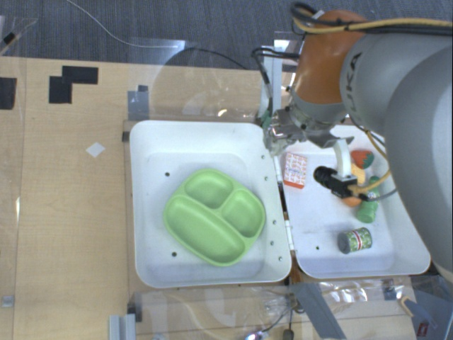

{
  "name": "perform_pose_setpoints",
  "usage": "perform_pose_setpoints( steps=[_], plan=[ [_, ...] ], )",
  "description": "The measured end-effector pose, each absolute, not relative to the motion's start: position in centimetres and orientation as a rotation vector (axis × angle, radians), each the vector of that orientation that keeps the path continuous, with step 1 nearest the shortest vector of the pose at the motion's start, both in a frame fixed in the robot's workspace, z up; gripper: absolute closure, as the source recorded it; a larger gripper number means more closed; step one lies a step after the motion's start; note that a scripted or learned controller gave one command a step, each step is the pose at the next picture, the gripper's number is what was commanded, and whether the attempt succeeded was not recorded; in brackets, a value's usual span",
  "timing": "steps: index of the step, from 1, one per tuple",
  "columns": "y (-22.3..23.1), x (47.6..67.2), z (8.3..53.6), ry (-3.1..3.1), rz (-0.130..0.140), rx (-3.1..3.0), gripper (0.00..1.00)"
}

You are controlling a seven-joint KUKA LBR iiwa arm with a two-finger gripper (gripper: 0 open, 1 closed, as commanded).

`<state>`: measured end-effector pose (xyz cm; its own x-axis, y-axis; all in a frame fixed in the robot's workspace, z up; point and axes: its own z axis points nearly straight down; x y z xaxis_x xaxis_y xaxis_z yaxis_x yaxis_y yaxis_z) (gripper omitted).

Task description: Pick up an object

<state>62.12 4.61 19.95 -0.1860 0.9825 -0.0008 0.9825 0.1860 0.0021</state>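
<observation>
My gripper [282,137] hangs over the far left corner of the right bin [318,236], close to the wall it shares with the left bin [141,211]. From this slant I cannot tell whether it is wide or narrow. I judge I am at the approach: nothing is in my grasp, and I must settle on one thing before going down.

Nearest the camera, the small can [355,239] lies on its side with bare floor all around it, and I think it is the soundest choice. I would close across its round body, not its ends, so it cannot roll away. Just beyond it, the small green toy piece [368,212] sits among other bits I cannot make out, so a grasp there would be crowded. Further back, the red-and-white packet [294,169] lies flat just below my gripper. It is the shortest reach, but so thin a thing gives little edge to catch, and the bin wall is near. Farthest is the orange-and-green toy [363,158], partly behind my own wrist.

The can is short, with a grey end facing the camera and a green and red label around it. The packet is pale with red print, and its long side runs along the wall. The green divided plate [214,217] in the left bin looks too broad for me.
</observation>
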Motion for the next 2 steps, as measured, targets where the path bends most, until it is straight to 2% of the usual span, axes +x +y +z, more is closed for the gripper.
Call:
perform_pose_setpoints(
  steps=[1,2],
  plan=[
    [-2.93,63.13,18.31,2.446,0.001,1.969,1.00],
    [-2.89,63.13,18.31,2.447,0.001,1.968,0.00]
  ],
)
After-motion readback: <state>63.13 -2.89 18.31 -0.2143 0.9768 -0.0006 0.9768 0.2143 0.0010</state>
